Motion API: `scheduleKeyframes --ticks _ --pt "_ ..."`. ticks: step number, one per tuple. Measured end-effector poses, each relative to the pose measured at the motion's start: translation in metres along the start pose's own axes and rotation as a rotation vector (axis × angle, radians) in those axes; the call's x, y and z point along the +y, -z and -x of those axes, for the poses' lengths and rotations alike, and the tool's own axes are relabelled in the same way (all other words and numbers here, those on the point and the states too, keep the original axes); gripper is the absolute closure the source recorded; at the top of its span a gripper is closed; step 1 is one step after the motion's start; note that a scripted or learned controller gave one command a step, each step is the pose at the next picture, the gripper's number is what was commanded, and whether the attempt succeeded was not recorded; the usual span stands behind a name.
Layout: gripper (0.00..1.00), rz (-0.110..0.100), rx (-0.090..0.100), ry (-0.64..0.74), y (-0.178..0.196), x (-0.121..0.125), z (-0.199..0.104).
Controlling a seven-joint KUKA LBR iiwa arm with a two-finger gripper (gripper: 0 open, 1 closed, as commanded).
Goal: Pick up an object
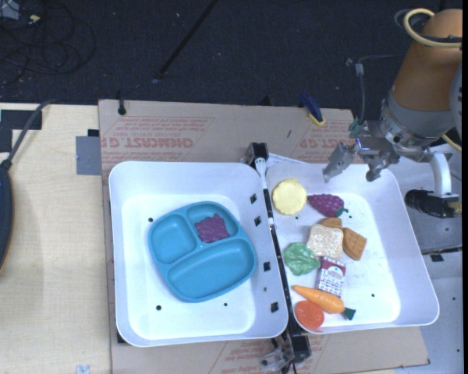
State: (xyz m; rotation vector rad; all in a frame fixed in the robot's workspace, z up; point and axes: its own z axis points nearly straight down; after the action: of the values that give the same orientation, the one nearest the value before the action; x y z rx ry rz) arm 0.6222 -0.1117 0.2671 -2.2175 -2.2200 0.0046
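The gripper (352, 165), fingers spread apart and holding nothing, hangs over the far rim of the right bin (409, 244). Nearest below it lie the purple grapes (326, 204), with the yellow lemon (289, 197) just beside them; the carrot (318, 298) lies well apart.

Grey arm (421, 115) w/ orange band, yellow cable.

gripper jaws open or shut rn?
Open. The gripper hovers over the right bin's far edge with its jaws spread apart, a clear gap and nothing between them.
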Motion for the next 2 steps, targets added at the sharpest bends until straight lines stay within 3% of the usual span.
scheduleKeyframes --ticks 1,2 --pt "0.0 -0.009 0.0 -0.002 -0.105 0.02 0.041" --pt "0.0 0.001 0.001 -0.002 -0.182 0.022 0.03"
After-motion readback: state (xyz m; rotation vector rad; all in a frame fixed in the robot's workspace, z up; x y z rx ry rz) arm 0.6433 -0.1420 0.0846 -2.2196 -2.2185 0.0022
